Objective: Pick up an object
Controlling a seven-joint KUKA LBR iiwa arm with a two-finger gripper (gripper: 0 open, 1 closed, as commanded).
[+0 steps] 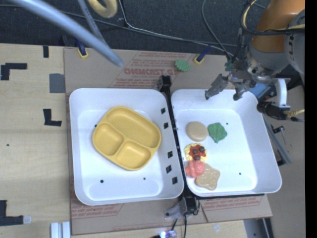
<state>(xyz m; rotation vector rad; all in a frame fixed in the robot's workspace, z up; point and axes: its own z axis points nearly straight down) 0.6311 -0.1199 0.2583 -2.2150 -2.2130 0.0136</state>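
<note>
My gripper (225, 93) hangs over the far edge of the right bin (247, 148), its two dark fingers spread apart with nothing between them. Below it in that bin lie a tan round cookie-like piece (196, 130), a green leafy piece (217, 132), a yellow piece with red and dark toppings (196, 151), a pink piece (194, 168) and a beige star-like piece (208, 178). The gripper stands above and behind the green piece, well apart from all of them.
The left bin (84, 133) holds a yellow divided plate (126, 138). A small green object (182, 65) lies on the cardboard behind the bins. A grey pole (64, 21) slants across the upper left. Cables hang near the arm at right.
</note>
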